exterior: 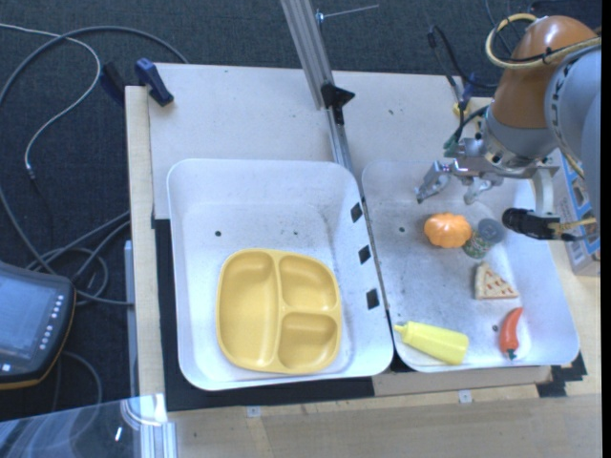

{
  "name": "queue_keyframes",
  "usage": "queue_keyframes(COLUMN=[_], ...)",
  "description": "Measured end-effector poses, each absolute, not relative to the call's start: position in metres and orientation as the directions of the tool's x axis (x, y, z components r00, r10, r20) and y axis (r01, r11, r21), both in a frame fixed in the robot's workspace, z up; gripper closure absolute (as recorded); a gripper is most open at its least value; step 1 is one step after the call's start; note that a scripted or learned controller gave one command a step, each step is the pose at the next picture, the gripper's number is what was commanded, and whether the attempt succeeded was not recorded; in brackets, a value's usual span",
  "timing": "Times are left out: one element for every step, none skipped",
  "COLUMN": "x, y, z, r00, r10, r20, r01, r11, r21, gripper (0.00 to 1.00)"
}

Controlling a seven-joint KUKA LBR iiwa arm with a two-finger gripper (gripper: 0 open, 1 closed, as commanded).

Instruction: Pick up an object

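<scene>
**Hidden and Cut Off**

Your arm (pixel 554 74) runs off the right edge behind the gripper (pixel 453 187). Just below the gripper, the small jar (pixel 483 238) sits partly behind the orange fruit (pixel 448 230); its contents are too small to tell.

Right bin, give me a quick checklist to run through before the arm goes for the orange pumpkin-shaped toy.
1. End effector open and holding nothing: ok.
2. Round orange pumpkin-shaped toy in view, uncovered: ok.
3. End effector directly over it: not ok, it sits nearer the far rim of the right white bin.
4. Room around it: not ok, a small grey-lidded jar crowds its right side.
5. End effector height over the bin floor: cannot tell.
</scene>
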State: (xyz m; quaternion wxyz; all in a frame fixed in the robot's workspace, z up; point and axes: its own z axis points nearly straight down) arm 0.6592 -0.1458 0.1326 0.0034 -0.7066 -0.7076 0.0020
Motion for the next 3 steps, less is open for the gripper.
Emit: queue_keyframes(x=[0.661, 0.660, 0.661], y=[-0.146, -0.142, -0.142], z=[0.148, 0.194, 0.204], r00=[-0.002, -0.002, -0.002], r10=[1.000, 1.000, 1.000], r20=[0.001, -0.001, -0.001], r01=[1.000, 1.000, 1.000], r11=[0.002, 0.002, 0.002], r21=[0.001, 0.007, 0.005], gripper=[1.00, 1.00, 1.00])
